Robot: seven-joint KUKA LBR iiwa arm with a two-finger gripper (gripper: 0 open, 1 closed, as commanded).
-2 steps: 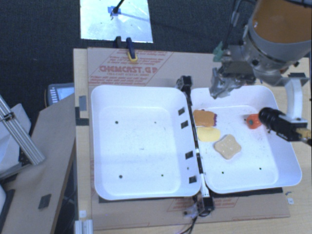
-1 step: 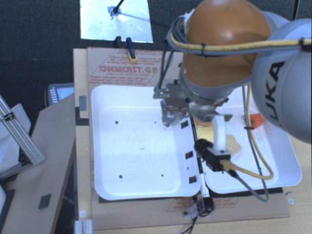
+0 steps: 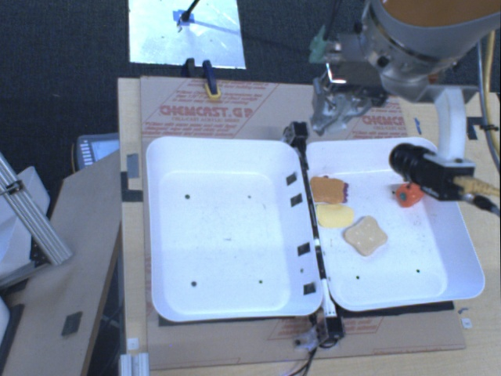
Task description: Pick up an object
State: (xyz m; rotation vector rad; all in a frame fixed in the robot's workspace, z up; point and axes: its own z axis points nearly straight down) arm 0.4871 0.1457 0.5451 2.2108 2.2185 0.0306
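Note:
The right bin [image 3: 462, 272] holds several small objects. An orange-brown piece with a purple edge [image 3: 329, 189] lies near the bin's left wall. A flat yellow piece [image 3: 335, 216] sits just below it. A beige toast-shaped piece [image 3: 365, 236] lies a little further toward the front. A small red-orange object [image 3: 406, 196] rests near the middle, partly behind a black cylinder. My gripper [image 3: 335, 118] hangs above the far edge of the right bin, well clear of all the objects, and nothing shows in its grasp.
The left bin [image 3: 227, 225] sits beside the right one, with black clips [image 3: 301, 202] along the shared wall. A black cylinder on a white bracket [image 3: 427, 171] reaches over the right bin. Cardboard [image 3: 211, 108] lies under both bins, and a shiny plate [image 3: 188, 22] is behind.

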